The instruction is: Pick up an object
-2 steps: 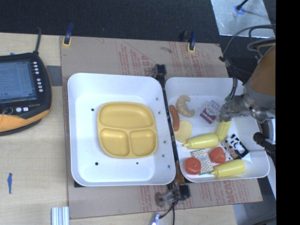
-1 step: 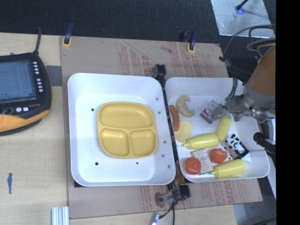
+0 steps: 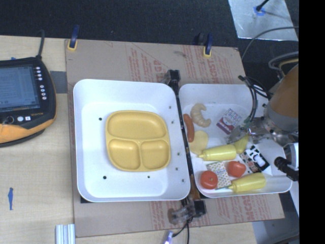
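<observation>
Your tool hangs low over the right bin, just off the right end of the upper yellow bottle; you cannot tell how it is set, since the wrist hides it. That low reach suggests a pick among the crowded items. Around that bottle you have a second bottle below it, two tomatoes between them, a croissant and a sausage above and to its left, and a small packet above. Left of the bottle, the left bin holds a yellow divided tray on the worktop.
</observation>
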Available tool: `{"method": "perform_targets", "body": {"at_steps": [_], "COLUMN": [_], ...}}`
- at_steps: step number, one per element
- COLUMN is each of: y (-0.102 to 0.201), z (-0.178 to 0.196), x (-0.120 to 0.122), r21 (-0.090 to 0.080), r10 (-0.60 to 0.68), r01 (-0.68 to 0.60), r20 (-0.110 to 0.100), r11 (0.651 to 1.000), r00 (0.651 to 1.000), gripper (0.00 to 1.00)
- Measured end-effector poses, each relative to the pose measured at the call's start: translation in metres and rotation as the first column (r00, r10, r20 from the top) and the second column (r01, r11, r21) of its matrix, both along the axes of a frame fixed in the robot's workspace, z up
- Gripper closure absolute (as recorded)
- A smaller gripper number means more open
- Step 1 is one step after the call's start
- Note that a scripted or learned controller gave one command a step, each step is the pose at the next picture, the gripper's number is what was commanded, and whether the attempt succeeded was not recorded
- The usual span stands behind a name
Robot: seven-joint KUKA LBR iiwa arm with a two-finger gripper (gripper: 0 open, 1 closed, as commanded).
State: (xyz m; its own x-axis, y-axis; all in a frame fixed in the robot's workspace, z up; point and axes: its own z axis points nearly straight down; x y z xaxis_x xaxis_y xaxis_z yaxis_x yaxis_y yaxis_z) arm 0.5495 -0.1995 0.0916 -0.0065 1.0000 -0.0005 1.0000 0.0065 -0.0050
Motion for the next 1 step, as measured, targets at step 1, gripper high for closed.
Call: {"method": "perform_targets", "body": {"at_steps": [1], "y": [-0.0011], "z": [0.0105], "x": [0.0001], "r21": [-0.001], "r10": [0.004], "r01": [-0.004], "r20": [-0.001], "r11": [1.000], "r00": [1.000], "gripper": [1.00]}}
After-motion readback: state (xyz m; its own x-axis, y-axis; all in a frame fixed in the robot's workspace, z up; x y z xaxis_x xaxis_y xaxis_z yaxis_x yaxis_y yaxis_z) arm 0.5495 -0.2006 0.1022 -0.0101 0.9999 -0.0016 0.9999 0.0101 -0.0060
